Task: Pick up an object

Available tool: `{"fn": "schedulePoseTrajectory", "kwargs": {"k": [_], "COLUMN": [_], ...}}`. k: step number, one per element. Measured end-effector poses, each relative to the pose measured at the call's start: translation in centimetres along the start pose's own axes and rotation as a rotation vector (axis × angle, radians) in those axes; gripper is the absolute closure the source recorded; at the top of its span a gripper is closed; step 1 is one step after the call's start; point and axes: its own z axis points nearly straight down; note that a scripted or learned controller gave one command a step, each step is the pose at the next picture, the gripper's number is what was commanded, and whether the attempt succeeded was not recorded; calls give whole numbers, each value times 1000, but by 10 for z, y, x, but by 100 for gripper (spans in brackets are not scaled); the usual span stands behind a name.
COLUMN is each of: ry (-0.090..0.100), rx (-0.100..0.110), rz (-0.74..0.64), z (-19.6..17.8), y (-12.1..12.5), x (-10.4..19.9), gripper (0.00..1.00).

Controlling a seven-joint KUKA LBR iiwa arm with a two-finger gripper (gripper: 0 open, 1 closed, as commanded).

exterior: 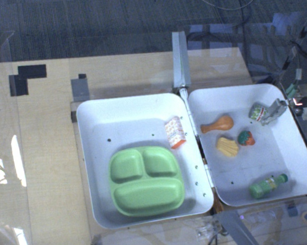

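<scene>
metal tool (pixel 277 110) beside small can (pixel 257 112).

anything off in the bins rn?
Mostly fine. The small snack packet leans tilted against the left bin's right wall instead of lying flat. The green bottle lies on its side in the right bin.

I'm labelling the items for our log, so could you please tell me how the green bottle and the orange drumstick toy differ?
The green bottle is green with a yellow cap; the orange drumstick toy is orange all over. The bottle lies near the right bin's front edge, the drumstick toward its back left. The bottle is an even cylinder; the drumstick tapers to a thin handle. Both lie on their sides in the right bin.
</scene>
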Motion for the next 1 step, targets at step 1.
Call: {"fn": "schedulePoseTrajectory", "kwargs": {"k": [1], "ry": [1], "rx": [2], "rz": [5], "z": [116], "y": [33], "x": [87], "gripper": [0]}}
